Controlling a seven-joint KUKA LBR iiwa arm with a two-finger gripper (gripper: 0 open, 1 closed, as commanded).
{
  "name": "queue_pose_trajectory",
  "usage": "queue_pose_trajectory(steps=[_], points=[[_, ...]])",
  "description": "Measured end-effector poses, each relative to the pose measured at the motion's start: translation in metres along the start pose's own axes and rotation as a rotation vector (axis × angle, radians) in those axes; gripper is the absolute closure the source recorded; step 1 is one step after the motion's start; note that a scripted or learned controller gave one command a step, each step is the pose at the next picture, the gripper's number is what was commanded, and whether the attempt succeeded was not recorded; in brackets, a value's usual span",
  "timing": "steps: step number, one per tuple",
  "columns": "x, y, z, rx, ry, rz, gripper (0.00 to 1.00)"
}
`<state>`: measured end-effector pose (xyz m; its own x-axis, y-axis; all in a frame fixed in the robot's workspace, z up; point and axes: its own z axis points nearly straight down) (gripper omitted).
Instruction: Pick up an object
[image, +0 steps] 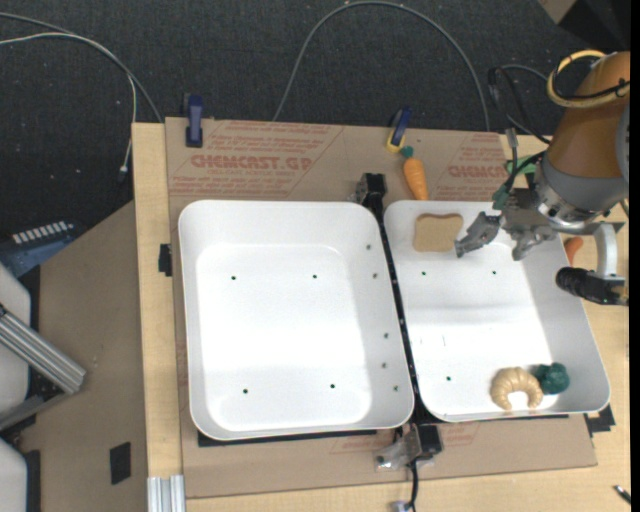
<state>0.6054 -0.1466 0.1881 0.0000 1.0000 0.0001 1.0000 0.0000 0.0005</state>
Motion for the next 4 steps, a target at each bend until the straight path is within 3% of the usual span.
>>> queue_pose_trajectory(steps=[4], points=[[-0.0001, 0.0, 0.0, 0.0, 0.0, 0.0, 0.0]])
